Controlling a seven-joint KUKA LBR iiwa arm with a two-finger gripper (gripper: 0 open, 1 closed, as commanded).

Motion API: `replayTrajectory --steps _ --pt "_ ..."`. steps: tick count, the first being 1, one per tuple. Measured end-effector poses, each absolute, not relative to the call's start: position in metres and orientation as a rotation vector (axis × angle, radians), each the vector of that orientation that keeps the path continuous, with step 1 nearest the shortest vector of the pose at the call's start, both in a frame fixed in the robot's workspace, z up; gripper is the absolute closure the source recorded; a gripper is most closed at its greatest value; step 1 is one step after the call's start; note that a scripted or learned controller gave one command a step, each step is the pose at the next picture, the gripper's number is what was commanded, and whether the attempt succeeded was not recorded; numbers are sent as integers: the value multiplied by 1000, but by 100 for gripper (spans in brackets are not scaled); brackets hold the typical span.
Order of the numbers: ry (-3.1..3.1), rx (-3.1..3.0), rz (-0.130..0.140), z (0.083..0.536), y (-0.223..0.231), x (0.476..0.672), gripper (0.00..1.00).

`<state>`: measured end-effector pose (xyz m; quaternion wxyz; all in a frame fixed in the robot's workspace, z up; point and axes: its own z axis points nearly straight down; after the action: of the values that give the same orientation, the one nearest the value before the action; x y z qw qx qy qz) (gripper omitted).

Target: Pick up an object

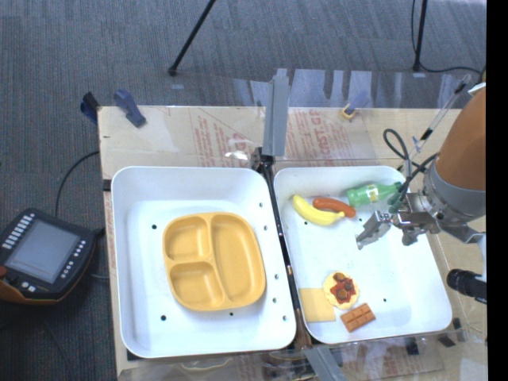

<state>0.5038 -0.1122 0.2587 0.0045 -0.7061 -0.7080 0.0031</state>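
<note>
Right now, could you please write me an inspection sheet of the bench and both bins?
Surface: left bin and right bin side by side on the bench.
Job's things: banana, hot dog, green bottle, small pizza, cheese slice and waffle piece in the right bin.
Clutter: yellow divided plate in the left bin.
Grippers: gripper above the right bin, holding nothing.
Cables: black cable by the arm.
Surroundings: teach pendant, tripod leg, grey carpet.
</note>
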Motion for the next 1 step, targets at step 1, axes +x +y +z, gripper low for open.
replayTrajectory --steps 1 --pt "-2292 -2127 15 156 -84 523 0"
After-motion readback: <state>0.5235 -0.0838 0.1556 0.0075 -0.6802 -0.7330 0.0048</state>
